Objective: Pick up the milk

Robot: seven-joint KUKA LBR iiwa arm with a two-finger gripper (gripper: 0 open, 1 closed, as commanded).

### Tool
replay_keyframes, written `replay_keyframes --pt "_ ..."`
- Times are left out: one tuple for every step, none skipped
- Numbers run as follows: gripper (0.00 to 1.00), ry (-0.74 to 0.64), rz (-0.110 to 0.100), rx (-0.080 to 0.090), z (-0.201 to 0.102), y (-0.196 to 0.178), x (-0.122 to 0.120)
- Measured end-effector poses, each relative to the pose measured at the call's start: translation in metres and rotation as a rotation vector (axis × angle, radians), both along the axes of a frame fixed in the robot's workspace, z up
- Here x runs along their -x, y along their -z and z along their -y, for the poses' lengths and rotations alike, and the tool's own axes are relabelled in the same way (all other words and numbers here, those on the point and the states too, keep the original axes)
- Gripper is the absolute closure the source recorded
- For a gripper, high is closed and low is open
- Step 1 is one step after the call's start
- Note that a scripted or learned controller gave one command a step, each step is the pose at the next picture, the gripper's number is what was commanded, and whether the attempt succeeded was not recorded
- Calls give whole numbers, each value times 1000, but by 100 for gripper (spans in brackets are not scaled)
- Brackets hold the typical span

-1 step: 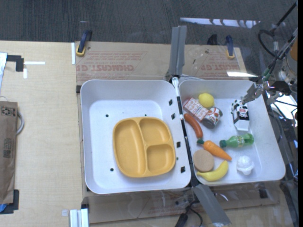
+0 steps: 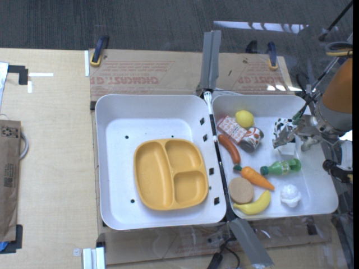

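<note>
The milk (image 2: pixel 282 129) is a small carton with black-and-white cow patches, standing in the upper right part of the right bin (image 2: pixel 314 210). My gripper (image 2: pixel 295 140) reaches in from the right and sits right against the carton's right side, low over the bin floor. The grey wrist and the orange band (image 2: pixel 340 91) rise behind it and hide where the gripper meets the carton. I cannot tell whether the carton is between its fingers.
The right bin also holds a lemon (image 2: pixel 244 117), a red-and-white packet (image 2: pixel 231 128), a can (image 2: pixel 253 140), a sausage (image 2: pixel 229 148), a carrot (image 2: pixel 258 177), a green bottle (image 2: pixel 280 166), a round biscuit (image 2: pixel 242 191), a banana (image 2: pixel 254 204) and a white lump (image 2: pixel 290 195). A yellow divided plate (image 2: pixel 171 172) lies in the left bin (image 2: pixel 112 150).
</note>
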State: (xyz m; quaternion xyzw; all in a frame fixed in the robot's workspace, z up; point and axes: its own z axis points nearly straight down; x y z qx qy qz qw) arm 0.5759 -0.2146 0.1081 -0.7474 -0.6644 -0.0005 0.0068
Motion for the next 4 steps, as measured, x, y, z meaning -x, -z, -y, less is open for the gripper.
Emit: replay_keyframes --pt "100 1 3 7 3 -10 -1" --pt "100 293 5 14 -13 -100 -5" --pt "100 658 1 16 -42 -104 -69" --pt "100 1054 -1 16 -84 7 -42"
